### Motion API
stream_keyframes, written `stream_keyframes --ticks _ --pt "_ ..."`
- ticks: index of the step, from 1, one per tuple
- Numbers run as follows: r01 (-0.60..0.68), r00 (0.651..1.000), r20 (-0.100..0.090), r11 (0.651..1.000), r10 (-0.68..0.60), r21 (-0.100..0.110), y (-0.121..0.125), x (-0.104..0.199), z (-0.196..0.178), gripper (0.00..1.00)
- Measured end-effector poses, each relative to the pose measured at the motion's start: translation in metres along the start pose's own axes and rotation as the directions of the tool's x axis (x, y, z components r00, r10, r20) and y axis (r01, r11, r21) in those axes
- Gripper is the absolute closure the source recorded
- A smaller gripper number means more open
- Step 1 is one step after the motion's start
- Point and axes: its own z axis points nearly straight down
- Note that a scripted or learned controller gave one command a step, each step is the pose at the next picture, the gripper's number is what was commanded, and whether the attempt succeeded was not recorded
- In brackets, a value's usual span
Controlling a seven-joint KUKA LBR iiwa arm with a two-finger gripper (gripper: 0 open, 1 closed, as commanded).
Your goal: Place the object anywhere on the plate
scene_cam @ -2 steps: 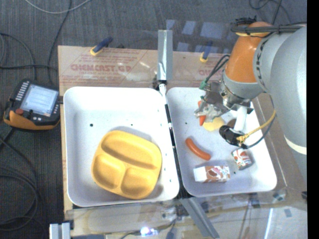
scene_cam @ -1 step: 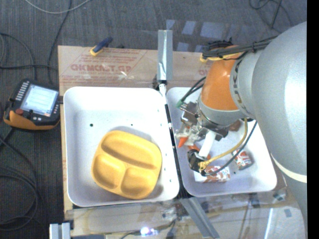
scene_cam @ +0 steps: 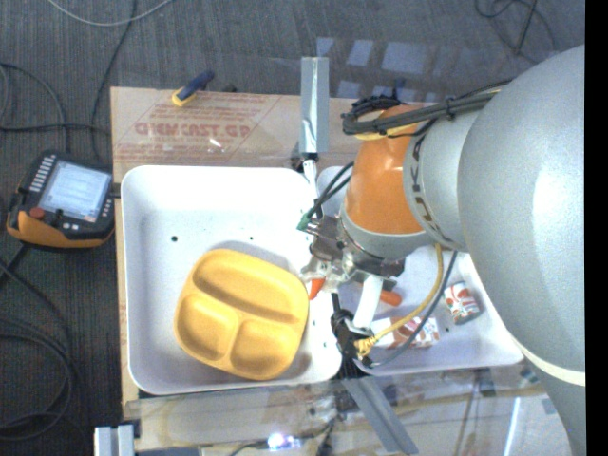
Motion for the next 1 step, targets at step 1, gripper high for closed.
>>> stream_keyframes --ticks 1 --pt "0.0 1.0 0.0 1.0 0.0 0.0 0.0 0.0 0.0 0.0"
